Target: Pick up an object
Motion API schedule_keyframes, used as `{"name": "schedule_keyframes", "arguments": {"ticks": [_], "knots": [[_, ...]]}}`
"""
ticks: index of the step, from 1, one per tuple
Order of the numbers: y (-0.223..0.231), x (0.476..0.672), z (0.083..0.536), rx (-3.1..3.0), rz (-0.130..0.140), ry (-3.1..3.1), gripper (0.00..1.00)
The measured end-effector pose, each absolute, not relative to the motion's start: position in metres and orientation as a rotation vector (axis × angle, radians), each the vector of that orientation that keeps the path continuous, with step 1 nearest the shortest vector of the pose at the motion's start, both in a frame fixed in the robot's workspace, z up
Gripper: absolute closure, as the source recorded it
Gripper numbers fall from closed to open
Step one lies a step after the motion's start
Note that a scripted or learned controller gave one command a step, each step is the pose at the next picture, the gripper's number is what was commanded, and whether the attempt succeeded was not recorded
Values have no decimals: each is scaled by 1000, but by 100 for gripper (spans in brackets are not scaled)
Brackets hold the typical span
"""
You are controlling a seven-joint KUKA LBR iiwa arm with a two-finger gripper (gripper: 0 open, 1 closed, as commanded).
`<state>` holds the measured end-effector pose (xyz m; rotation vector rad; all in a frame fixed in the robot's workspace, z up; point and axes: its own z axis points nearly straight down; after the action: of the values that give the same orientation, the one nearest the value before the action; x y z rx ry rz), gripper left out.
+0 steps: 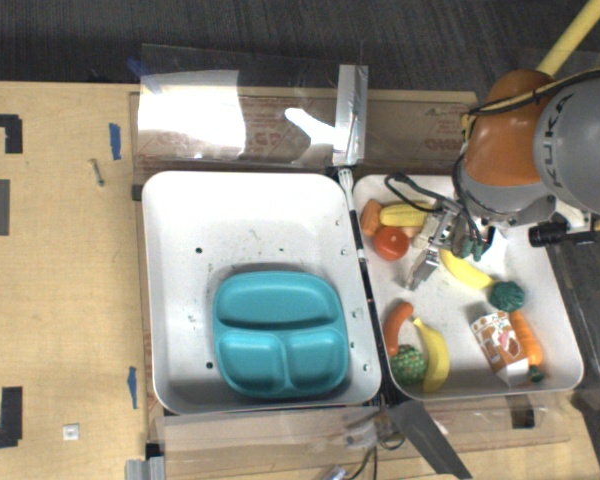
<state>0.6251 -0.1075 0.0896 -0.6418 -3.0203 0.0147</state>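
From my remote station I inspect 2 white bins side by side. The left bin (180,228) carries a teal divided tray (278,333) with 3 compartments. The right bin (560,298) carries the toy food that the task concerns.

The gripper (428,258) hangs low in the upper half of the right bin, under the orange-banded wrist. Its metal fingers (421,268) stand a little apart and I see nothing between them, so I judge it unloaded.

Nearest candidates: a red tomato (390,242) just beside the fingers on their left, an orange and yellow piece (392,214) above it that I cannot name, and a yellow banana (465,270) just to the right, running down towards a green broccoli floret (507,294). Further down lie a second banana (435,353), a red-orange pepper-like piece (397,324), a green bumpy item (410,365), a small printed carton (498,344) and a carrot (528,340).

Handling judgement: these look like hollow plastic toys, so light, stiff and smooth, likely to skid or roll under a glancing touch. The tomato is round and may squirt from the pads. I would favour the nearer banana, taken across its narrow middle, with the fingers straddling it squarely. Crowded neighbours risk a double contact.
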Motion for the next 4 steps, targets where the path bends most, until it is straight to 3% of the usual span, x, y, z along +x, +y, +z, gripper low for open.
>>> {"name": "schedule_keyframes", "arguments": {"ticks": [1, 2, 3, 4], "knots": [[-199, 590, 88, -408, 5, -3120, 0], [-181, 539, 88, -502, -2, -3107, 0], [-167, 512, 88, -619, 0, -3090, 0], [-172, 568, 88, -864, -1, -3030, 0]]}}
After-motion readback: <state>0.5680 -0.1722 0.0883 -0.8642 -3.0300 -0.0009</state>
